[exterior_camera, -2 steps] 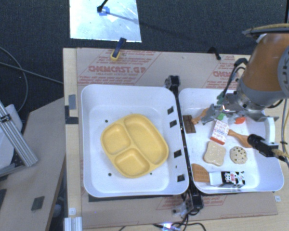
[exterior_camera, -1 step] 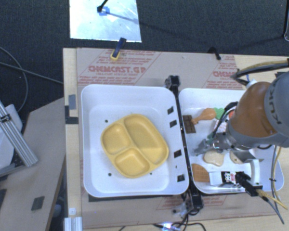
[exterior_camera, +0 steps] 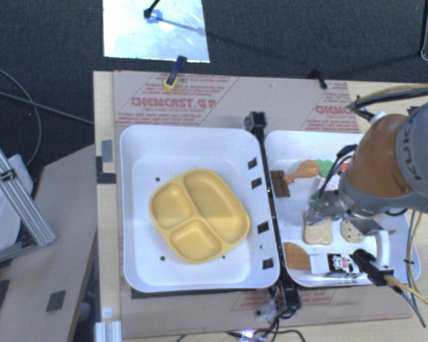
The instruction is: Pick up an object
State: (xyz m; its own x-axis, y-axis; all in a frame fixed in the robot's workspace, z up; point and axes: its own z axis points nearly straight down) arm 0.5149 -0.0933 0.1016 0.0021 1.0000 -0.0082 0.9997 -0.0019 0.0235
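**Gripper low in the right bin, over a tan slice**

The gripper (exterior_camera: 319, 209) sits down inside the right bin (exterior_camera: 289, 144), hanging from the grey arm (exterior_camera: 421, 159) with its orange band (exterior_camera: 374, 155), which enters from the right. Whether it is released or clenched cannot be told from this angle, and nothing can be made out between its tips. Directly beneath and touching its lower end in the view lies a tan bread-like slice (exterior_camera: 317, 232). Just to the right of that slice is a round speckled cookie-like piece (exterior_camera: 352, 230), partly under the arm. Up and left of the gripper lies a tan wooden spoon-like piece (exterior_camera: 303, 169) with a dark handle end, and a small green object (exterior_camera: 324, 167) sits beside it. Toward the bin's near edge are another tan rounded piece (exterior_camera: 296, 255) and a black-and-white packet (exterior_camera: 333, 263).

The left bin (exterior_camera: 143, 148) holds a yellow divided plate (exterior_camera: 198, 214) with three compartments. Both bins rest on a cardboard sheet (exterior_camera: 221, 95) on the bench.
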